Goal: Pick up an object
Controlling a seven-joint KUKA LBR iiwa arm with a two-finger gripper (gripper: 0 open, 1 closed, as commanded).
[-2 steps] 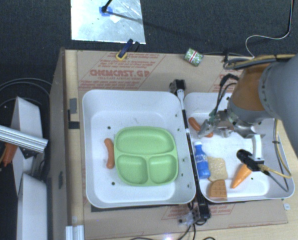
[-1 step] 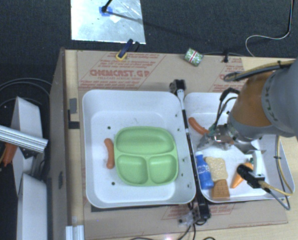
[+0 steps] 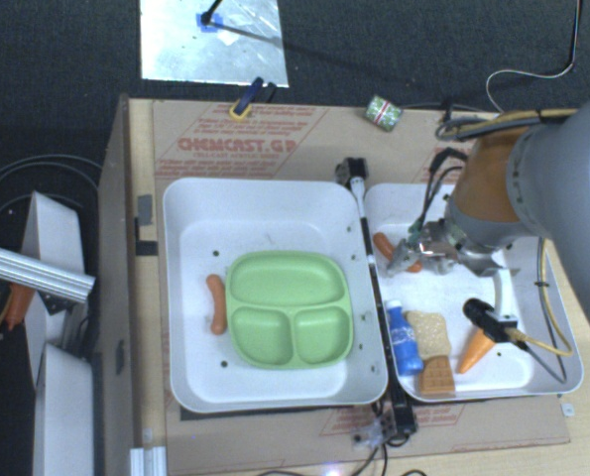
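Cardboard bench: a brown sheet (image 3: 275, 132) carries two white bins and rests on dark carpet (image 3: 57, 58); a silvery foil square (image 3: 176, 38) lies on the carpet at the upper left of the frame.
Writing: red print on the sheet reads "CHEMCAST GP"; the smaller lines under it are too small to read.
Left bin (image 3: 190, 266): green divided plate (image 3: 290, 308), with an orange sausage (image 3: 216, 303) just beside its left edge.
Right bin (image 3: 443, 294): second sausage (image 3: 382, 244) at the upper left corner, close to the pincer; blue tube (image 3: 404, 337), crackers (image 3: 431, 333) and carrot (image 3: 476, 350) along the lower part.
Pincer (image 3: 411, 256): low over the right bin's upper left; its opening cannot be told, nor whether it grips anything.
Cut off: the grey arm (image 3: 562, 177) runs out at the right edge of the frame.
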